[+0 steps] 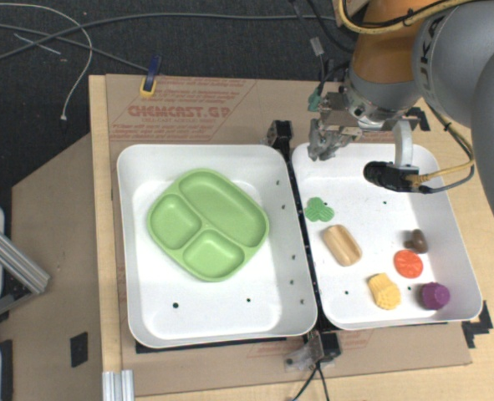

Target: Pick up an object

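Note:
My gripper hangs over the far left corner of the right bin, and I see nothing between its fingers. Below it in that bin lie a small green leafy piece and a tan bread-like roll. Toward the bin's near right are an orange round piece, a small brown piece, a yellow corn-like piece and a purple piece. The gripper is well above and behind all of them.
The left bin holds a green divided plate. A black clamp sits at the far end of the wall between the bins. The arm's grey and orange body fills the upper right, with cables trailing over the right bin.

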Action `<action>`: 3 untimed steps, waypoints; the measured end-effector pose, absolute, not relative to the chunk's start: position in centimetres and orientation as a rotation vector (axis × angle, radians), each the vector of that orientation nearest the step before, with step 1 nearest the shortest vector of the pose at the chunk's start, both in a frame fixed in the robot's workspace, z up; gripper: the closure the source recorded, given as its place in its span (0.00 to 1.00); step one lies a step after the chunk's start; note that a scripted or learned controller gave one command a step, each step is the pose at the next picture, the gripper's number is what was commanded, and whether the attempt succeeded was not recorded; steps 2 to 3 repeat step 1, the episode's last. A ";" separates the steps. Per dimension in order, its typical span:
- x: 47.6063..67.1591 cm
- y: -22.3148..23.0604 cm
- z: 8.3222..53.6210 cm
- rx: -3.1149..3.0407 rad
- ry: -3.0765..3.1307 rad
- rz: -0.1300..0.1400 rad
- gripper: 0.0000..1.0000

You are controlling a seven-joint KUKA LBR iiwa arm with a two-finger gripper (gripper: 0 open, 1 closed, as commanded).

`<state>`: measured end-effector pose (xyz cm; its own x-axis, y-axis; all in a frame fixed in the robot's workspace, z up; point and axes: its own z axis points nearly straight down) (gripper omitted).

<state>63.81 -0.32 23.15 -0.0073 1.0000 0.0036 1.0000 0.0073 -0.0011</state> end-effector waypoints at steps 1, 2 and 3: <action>63.0 5.0 24.1 -2.214 -2.227 -0.003 1.00; 63.0 5.0 24.1 -2.214 -2.227 -0.003 1.00; 63.0 5.0 24.1 -2.214 -2.227 -0.003 1.00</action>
